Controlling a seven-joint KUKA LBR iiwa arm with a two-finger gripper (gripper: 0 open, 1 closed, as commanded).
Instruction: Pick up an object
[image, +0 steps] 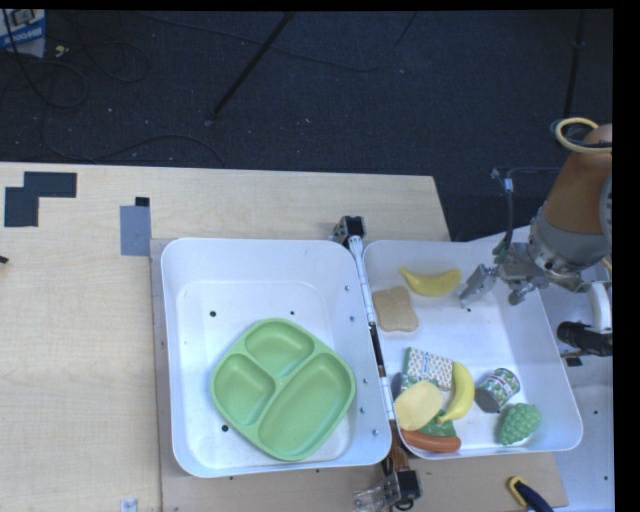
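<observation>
Claw (478, 285) beside yellow wedge (431, 281), seemingly untouched.

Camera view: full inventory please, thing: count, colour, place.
bins: 2, white, side by side on the bench
divided plate: 1, green, in the left bin
banana-shaped piece: 1, yellow, far end of the right bin
bread slice: 1, tan, right bin by the divider
checked packet: 1, white with coloured squares, right bin, near half
banana: 1, yellow, right of the packet
round yellow piece: 1, yellow, near left corner of the right bin
hot dog: 1, red-orange, near edge
can: 1, grey with label, near right
bumpy fruit: 1, green, near right corner
arm: 1, grey and orange, from the right
end effector: 1, grey, over the right bin's far end
</observation>
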